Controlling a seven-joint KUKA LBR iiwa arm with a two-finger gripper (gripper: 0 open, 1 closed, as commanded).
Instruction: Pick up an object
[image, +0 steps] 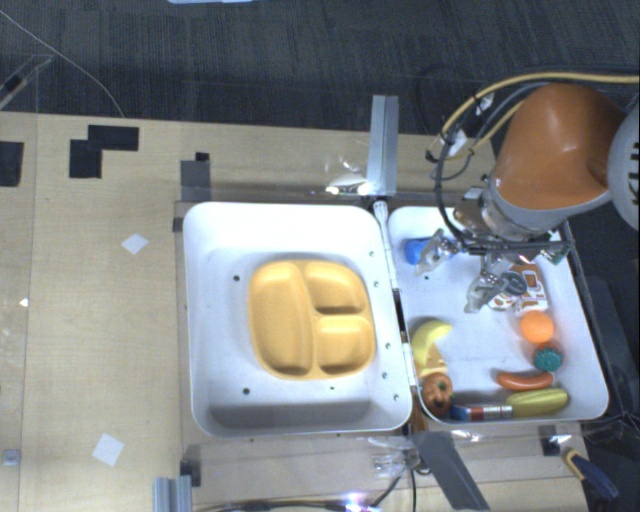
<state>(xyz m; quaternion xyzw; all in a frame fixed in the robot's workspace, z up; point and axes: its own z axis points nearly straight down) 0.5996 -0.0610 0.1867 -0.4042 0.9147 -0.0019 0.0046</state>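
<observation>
My gripper (492, 290) hangs over the back half of the right bin (590, 330), below the grey and orange wrist. It is open, its two metal fingers apart with nothing between them. Just right of it lies a small printed packet (531, 287). A blue object (414, 249) lies to its left by the bin wall. Nearer the front are an orange ball (537, 327), a teal piece (547, 358), a red sausage (523, 380), a yellow-green pickle (538, 402), a banana (430, 341), a small toy figure (436, 386) and a marker (481, 411).
The left bin (210, 300) holds a yellow divided tray (308, 317). A metal post (383, 140) stands behind the wall shared by the two bins. Cables (470, 110) loop from the wrist above the right bin's back edge.
</observation>
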